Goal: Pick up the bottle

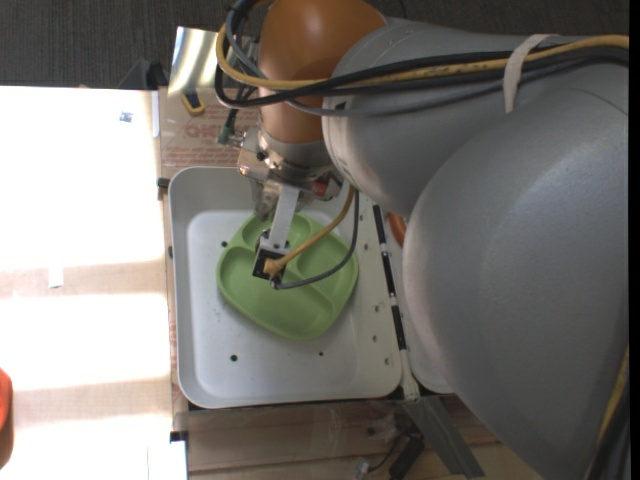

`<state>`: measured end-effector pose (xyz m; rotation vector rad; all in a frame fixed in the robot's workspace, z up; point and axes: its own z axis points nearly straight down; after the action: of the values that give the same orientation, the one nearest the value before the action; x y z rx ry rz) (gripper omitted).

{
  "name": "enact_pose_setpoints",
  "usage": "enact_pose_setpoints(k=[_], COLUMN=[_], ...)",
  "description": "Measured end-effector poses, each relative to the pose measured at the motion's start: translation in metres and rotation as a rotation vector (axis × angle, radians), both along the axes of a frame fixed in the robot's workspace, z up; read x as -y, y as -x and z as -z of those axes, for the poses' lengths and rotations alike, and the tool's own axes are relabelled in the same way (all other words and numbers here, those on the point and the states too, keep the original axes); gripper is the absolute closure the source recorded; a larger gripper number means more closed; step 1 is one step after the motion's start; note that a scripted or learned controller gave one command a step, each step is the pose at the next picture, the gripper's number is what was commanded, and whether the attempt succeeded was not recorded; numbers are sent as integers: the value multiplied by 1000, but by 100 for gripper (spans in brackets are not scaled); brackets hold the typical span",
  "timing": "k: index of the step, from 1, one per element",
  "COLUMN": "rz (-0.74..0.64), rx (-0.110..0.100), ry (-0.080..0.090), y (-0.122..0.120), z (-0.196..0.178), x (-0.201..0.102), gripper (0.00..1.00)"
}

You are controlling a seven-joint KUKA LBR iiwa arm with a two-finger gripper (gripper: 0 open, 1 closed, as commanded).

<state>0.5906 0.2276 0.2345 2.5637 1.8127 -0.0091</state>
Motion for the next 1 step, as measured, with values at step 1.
enact_pose_setpoints(k=[1], rz=[-138], rx=[-2], ry=[-2], y=[90], z=[7], x=[39], gripper=[100])
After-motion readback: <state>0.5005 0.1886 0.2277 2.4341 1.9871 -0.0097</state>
